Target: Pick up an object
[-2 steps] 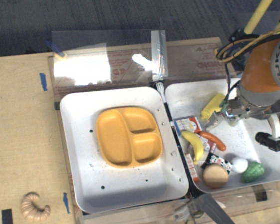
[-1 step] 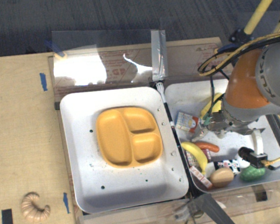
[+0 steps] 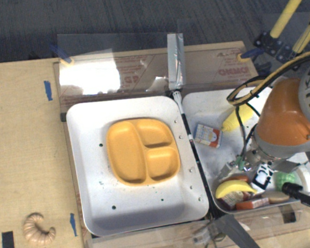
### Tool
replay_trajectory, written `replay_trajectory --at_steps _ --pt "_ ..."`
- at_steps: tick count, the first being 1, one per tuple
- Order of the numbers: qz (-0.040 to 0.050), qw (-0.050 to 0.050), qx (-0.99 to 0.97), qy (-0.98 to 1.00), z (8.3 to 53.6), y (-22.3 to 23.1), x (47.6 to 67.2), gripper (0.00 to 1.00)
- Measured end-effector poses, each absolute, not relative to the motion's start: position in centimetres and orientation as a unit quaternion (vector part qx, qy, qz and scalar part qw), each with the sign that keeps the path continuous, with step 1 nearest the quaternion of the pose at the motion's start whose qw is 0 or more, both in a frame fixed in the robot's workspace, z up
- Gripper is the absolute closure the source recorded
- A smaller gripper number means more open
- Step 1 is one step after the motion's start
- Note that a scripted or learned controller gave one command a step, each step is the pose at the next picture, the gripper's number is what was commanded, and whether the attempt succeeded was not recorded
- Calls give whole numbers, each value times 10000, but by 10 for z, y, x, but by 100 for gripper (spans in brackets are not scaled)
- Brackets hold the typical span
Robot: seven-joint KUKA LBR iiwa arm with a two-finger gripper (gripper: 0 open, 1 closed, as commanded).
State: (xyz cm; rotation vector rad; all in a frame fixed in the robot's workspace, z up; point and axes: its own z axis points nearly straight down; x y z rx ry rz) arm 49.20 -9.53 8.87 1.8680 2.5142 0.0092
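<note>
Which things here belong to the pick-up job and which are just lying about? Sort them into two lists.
Job:
gripper
right bin
small carton
yellow item
green item
yellow object under the arm

Lying about:
left bin
yellow divided tray
curled tan object on the bench

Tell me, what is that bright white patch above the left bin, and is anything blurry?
Camera view: the patch is glare on a clear sheet behind the left bin. The tray looks sharp; the clutter under the arm is soft and partly shadowed.
</note>
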Motion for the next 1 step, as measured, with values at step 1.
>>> replay_trajectory --at_steps 1 --pt "25 44 6046 7965 88 -110 556 0"
